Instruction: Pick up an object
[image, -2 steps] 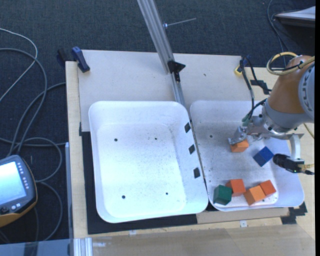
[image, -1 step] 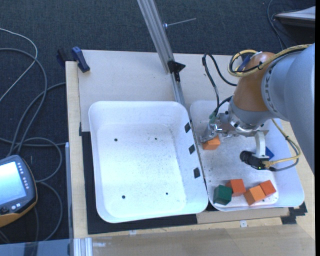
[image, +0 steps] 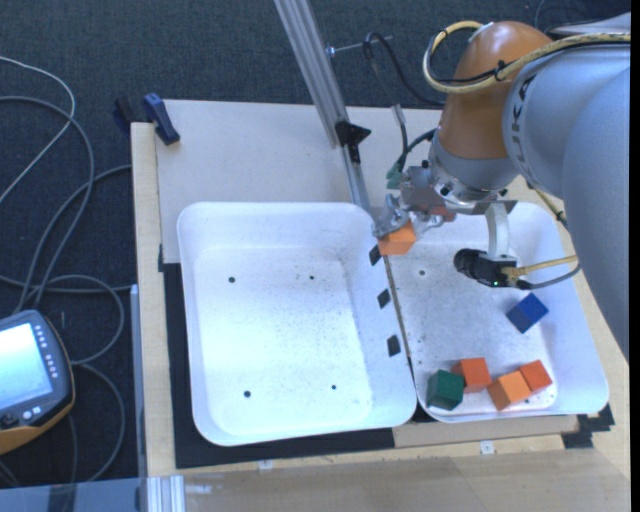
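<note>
- The grey arm (image: 570, 90) is the biggest thing here. It reaches in from the right, and its orange band hangs over the far end of the right bin.
- The pale bench (image: 250, 150) has a bare strip behind the bins. Its left and front edges are just beside the bin rims.
- There are two white bins. The left bin (image: 280, 330) has a broad, open, speckled floor with plenty of room to move. The right bin (image: 450, 320) touches it along a shared rim marked with small black tabs (image: 385, 297).
- One metal pole (image: 315, 85) slants down from the top and ends at that shared rim, close to the wrist.
- One handheld screen unit (image: 25, 375) sits off the bench at the lower left, with loose cables (image: 40, 150) on the dark floor above it.
- One blue clamp (image: 160, 115) is fixed at the bench's far left corner.
- The gripper (image: 400, 225) is over the far end of the shared rim, and its fingers are clamped on the gripped orange block (image: 397, 241).
- The right bin holds five loose blocks. The blue block (image: 527, 312) lies alone by the right wall.
- The green block (image: 446, 388) is at the near edge. Beside it, three orange blocks are crowded against the front rim: first orange block (image: 474, 372), second orange block (image: 512, 389), third orange block (image: 537, 375).
- The middle of the right bin's floor is open.
</note>
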